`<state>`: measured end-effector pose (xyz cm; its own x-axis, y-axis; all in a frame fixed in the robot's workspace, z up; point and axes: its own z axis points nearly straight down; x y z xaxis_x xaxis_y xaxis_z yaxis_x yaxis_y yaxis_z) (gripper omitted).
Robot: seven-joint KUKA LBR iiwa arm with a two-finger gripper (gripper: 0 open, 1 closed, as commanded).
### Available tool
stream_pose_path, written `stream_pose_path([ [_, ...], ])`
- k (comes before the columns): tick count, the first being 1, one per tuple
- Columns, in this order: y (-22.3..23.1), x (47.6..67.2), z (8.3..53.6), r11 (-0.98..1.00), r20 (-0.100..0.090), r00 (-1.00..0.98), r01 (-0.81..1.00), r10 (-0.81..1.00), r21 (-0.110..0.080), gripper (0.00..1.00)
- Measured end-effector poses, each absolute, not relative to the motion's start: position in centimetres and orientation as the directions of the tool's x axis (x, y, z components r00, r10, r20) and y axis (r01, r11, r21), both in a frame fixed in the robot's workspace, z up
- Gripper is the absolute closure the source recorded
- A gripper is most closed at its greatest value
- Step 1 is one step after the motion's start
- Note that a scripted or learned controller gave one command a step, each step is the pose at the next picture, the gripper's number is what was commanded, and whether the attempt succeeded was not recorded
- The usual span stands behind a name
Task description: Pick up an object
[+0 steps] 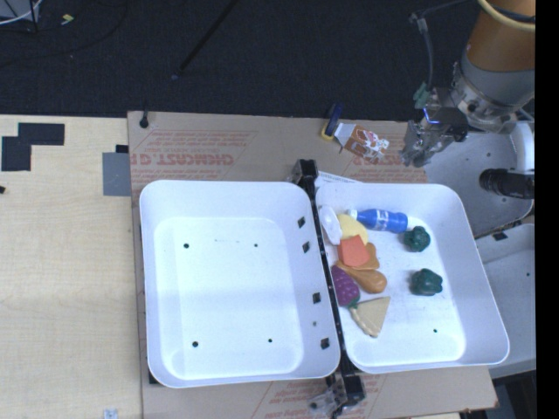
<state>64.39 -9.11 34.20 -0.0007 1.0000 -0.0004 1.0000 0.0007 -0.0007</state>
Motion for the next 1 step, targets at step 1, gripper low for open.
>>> stream_pose_path([
  [1, -6.57, 64.33, 35.06, 0.003, 0.0, -0.003, 1.0, 1.0, 0.0, 1.0],
])
